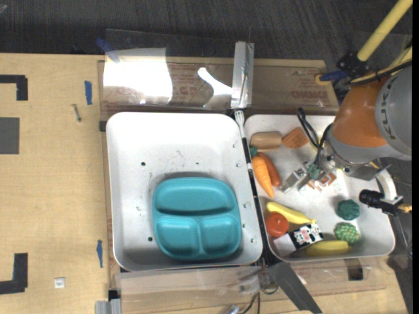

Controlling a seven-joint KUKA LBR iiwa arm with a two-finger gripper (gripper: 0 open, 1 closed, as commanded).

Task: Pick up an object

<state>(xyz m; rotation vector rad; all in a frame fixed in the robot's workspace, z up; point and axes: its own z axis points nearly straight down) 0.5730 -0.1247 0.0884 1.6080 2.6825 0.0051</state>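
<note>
Objects for picking lie in the right bin (386,237): we see a carrot (264,173), a bread roll (265,139), a banana (288,212), a red tomato (276,224) and two green pieces (347,221) near the right wall. Above them, the end effector (302,177) hangs low over the bin's middle, just beside the carrot; whether it is released or clenched we cannot tell. A teal divided tray (195,216) rests in the left bin (131,142) on the tabletop (49,175).

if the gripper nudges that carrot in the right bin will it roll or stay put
The carrot looks tapered and rounded, so it would probably roll in a curve. It lies near the right bin's left wall, which may stop it. Its smooth surface could slip.
</note>
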